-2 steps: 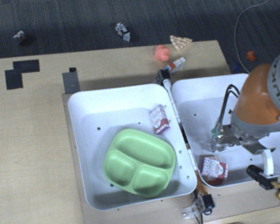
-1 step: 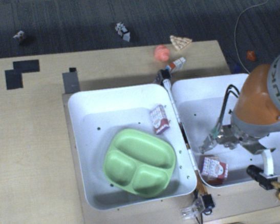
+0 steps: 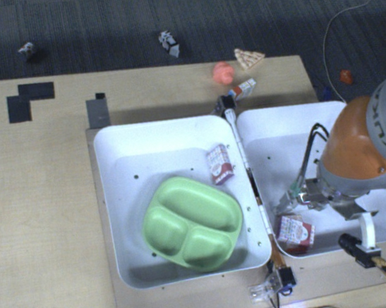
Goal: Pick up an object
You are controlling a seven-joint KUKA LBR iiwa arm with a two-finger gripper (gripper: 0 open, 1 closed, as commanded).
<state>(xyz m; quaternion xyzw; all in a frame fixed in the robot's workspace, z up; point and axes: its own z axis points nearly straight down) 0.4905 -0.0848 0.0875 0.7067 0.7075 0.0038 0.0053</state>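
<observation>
Gripper (image 3: 289, 207) is seen low in the right bin (image 3: 275, 131), a red packet (image 3: 295, 233) just below it; its grip cannot be told. The packet could be pinned against the bin wall and missed.

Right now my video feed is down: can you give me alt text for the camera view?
The arm's end effector is low in the right bin, just above a small red packet near its front left corner. The left bin holds a green divided tray and a small red-and-white carton by the divider.
</observation>
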